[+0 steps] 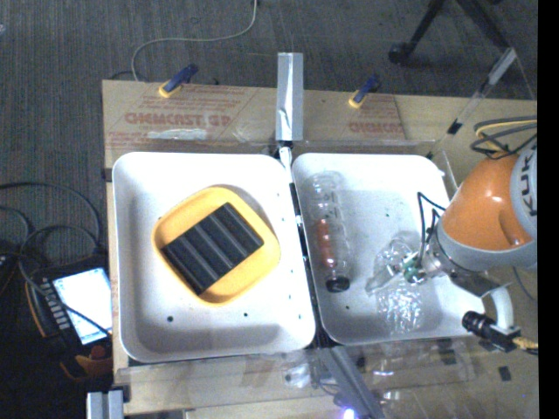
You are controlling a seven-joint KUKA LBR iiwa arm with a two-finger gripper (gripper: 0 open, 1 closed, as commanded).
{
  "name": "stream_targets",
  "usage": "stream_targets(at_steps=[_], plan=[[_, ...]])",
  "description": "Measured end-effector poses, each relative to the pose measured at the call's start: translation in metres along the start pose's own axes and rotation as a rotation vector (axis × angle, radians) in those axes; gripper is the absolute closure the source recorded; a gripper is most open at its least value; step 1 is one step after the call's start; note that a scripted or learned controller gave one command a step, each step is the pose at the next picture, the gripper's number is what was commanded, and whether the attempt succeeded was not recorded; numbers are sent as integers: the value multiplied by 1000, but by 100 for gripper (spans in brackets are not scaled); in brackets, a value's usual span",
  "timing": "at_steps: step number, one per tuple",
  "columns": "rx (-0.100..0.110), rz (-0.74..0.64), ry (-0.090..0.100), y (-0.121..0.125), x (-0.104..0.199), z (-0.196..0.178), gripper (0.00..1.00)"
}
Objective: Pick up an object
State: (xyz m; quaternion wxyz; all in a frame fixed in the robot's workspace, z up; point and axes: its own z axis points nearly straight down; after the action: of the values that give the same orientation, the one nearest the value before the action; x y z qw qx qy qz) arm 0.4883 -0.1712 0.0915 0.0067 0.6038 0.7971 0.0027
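Jaws (410,271) (spread unclear) at crumpled plastic (393,273)

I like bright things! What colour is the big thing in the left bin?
Yellow rim, black ribbed middle, seen in the camera view.

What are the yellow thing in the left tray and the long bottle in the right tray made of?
Yellow object: probably glossy moulded plastic, with a matte black ribbed centre, maybe rubber. Bottle: clear thin plastic by its see-through wall, with a dark cap and something reddish inside.
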Motion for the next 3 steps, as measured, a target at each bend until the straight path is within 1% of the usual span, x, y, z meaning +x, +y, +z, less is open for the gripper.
stream_targets(at_steps=[1, 2, 3], plan=[[-4, -1, 0, 3, 1, -10, 100], [-4, -1, 0, 3, 1, -10, 0], [1, 60, 0, 52, -1, 1, 0]])
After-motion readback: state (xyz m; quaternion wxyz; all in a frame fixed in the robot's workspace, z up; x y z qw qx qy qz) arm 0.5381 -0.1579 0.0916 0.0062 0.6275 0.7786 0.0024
